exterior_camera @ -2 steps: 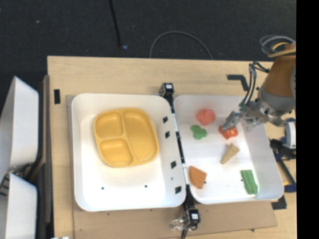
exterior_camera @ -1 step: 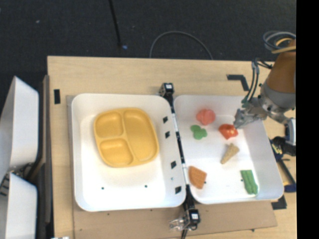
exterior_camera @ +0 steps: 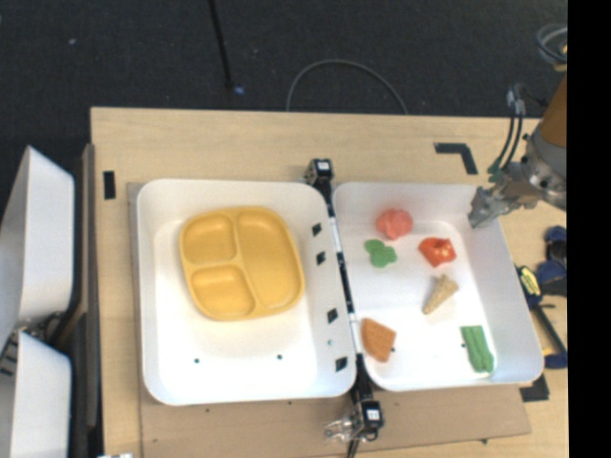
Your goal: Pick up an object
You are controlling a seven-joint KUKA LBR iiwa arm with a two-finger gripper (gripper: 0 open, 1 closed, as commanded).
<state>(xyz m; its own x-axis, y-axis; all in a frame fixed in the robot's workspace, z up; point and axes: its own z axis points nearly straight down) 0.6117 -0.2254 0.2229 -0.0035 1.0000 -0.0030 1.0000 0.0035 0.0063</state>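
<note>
In left bin (exterior_camera: 153,351), yellow tray (exterior_camera: 241,262) (three-compartment).

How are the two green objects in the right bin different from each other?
The green lumpy piece is small with an irregular, lobed outline; the green bar is longer and straight-sided. The lumpy piece lies in the bin's upper left area, near the divider; the bar lies near the lower right corner. The lumpy piece is a darker green. Both lie flat on the right bin floor, apart from the other items.
</note>
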